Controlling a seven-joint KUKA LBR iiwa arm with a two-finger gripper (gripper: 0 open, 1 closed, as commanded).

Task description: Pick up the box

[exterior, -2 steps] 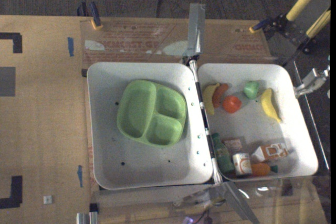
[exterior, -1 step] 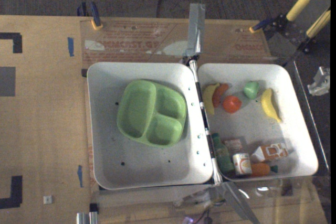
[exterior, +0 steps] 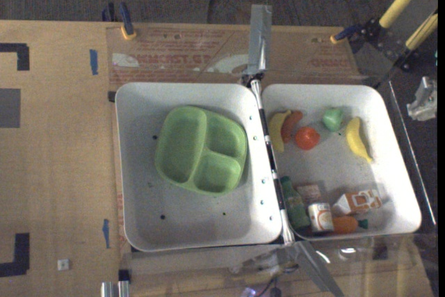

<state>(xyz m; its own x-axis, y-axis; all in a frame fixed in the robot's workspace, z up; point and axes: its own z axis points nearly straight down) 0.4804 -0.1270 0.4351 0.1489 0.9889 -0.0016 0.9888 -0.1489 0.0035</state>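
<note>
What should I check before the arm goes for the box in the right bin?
1. Box found: ok, a small red and white box lies near the right bin's front wall.
2. Single candidate: not ok, an orange and white carton and a flat pinkish pack lie close by.
3. Room beside it: not ok, a green bottle and an orange carrot crowd its sides.
4. Its pose: cannot tell.
5. Green plate out of the way: ok, in the left bin.

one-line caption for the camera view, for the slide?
Green divided plate in the left bin; toy fruit and small boxes, including a carton, in the right bin.
</note>
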